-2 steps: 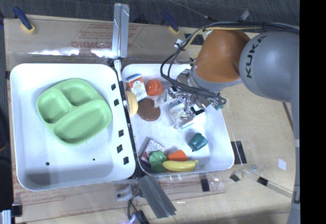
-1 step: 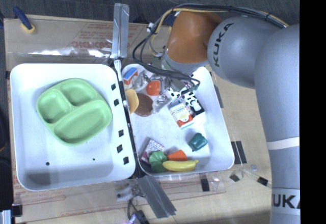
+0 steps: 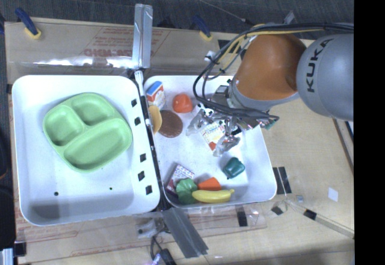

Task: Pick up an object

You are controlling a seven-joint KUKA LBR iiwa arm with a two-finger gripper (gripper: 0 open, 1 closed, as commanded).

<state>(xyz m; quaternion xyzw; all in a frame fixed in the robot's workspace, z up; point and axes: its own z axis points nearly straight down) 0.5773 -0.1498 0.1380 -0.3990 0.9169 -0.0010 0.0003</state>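
Two white bins sit side by side on the bench. Left bin [image 3: 24, 137]: one green tray [image 3: 87, 131] with three compartments, lying flat near the middle.

Right bin [image 3: 258, 161]: roughly nine loose items, counted as follows. One small carton [image 3: 156, 94] at the upper left corner. One orange-red ball [image 3: 182, 103] just beside it. One brown disc [image 3: 171, 124] below the ball, with one yellowish piece [image 3: 156, 118] touching its left edge against the bin wall. One white packet with red print [image 3: 213, 135] at the centre. One dark green block [image 3: 233, 167] below the packet. Along the lower edge, one banana [image 3: 212, 196], one carrot-like orange piece [image 3: 209, 183], one green vegetable [image 3: 186, 188] and one printed packet [image 3: 182, 173], all bunched together.

Gripper [image 3: 224, 131]: low over the centre of the right bin, directly above the white packet and seemingly touching it. Wrist and cabling cover the fingers, so I cannot tell how far apart they stand, nor confirm that anything is gripped between them.
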